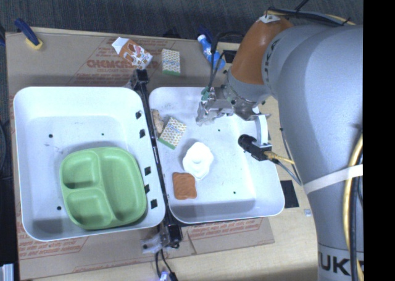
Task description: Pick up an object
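Over the far part of the right bin [271, 196] we see our gripper [210, 112] hanging above bare floor, and we cannot tell how its jaws stand; nothing shows between them. Nearer lie the candidates, likely loose after tumbling: a soft, rounded white object [197, 159], a flat rust-brown piece [184, 186] and a small patterned packet [173, 132] tilted against the bin's left wall. A smooth green divided tray [102, 187] fills the left bin [28, 104].

The grey arm [315, 125] reached in from the right, its orange band [256, 51] above the wrist, end effector [210, 112] pointing down.
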Available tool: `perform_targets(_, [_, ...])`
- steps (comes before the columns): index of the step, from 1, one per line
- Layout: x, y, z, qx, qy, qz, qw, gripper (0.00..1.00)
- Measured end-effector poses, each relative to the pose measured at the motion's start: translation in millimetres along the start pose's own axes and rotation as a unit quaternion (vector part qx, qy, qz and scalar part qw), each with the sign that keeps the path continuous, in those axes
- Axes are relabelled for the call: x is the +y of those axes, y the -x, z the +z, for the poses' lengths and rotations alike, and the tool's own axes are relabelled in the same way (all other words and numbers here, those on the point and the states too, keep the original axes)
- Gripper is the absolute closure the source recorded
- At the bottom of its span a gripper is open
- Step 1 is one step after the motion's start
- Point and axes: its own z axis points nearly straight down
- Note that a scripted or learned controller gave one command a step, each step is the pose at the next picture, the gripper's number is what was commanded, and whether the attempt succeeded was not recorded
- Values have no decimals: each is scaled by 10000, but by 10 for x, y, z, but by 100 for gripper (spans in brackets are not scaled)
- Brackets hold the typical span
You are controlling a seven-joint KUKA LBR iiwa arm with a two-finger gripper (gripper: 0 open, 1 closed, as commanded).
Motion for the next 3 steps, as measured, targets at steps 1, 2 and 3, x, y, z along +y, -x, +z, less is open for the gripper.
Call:
perform_targets(1, [-800, 462, -750, -2, 0, 47, 10000, 100])
perform_targets(2, [-795, 454, -847, 4, -5, 21, 10000, 100])
perform_targets(3, [-796, 454, -846, 4, -7, 21, 10000, 0])
